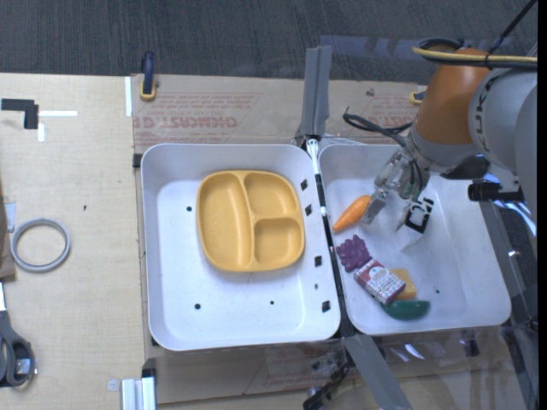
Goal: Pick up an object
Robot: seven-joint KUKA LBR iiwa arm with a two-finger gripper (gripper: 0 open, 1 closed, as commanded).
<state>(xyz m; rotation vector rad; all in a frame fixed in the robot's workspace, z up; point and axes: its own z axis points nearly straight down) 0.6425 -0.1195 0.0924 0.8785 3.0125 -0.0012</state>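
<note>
Approach step, nothing grasped. Gripper (395,207) hangs low in right bin (479,297), fingers spread, with nothing between them. Carrot (351,213) lies just left of one fingertip, against the bin's left wall. Next, as I judge: shift left, straddle carrot, pinch.

Robot lab: bench (68,143), twin bins (162,314), tape roll (38,244).

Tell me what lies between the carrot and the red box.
In the camera view, purple grapes lie between the carrot and the red box.
</note>
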